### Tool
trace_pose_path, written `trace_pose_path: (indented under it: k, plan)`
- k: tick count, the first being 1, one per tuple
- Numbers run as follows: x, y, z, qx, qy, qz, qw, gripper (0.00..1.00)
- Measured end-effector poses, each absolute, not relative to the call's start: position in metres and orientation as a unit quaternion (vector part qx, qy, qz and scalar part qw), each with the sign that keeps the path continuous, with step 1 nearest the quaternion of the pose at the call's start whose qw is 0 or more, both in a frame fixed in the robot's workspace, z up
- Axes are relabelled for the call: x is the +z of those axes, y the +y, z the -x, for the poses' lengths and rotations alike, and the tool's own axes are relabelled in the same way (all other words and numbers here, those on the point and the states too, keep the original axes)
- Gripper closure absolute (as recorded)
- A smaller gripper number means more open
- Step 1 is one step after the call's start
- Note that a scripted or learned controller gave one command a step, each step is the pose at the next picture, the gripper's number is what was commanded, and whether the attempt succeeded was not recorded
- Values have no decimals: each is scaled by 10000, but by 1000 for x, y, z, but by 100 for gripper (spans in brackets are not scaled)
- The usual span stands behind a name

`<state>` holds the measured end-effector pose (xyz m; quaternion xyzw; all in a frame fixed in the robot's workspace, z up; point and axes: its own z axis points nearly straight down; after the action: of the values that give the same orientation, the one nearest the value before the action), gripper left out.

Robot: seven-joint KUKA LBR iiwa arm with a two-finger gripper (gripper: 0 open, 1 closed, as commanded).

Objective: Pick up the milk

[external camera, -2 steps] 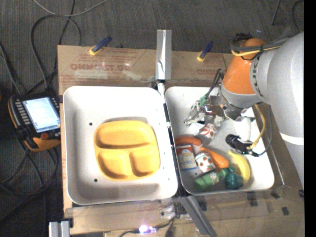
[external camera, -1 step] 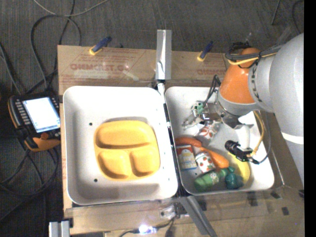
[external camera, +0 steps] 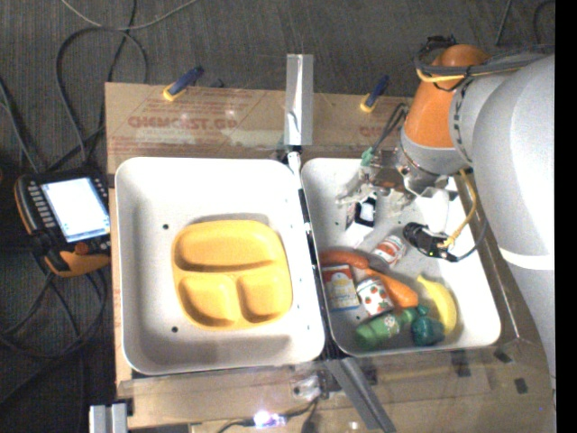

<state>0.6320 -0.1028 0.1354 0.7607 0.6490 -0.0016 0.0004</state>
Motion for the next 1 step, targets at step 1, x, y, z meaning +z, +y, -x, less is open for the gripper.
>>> trace_pose_path:
  k: [1]
  plan:
    - [89,-110,-616,15,6903,-7235,36,0]
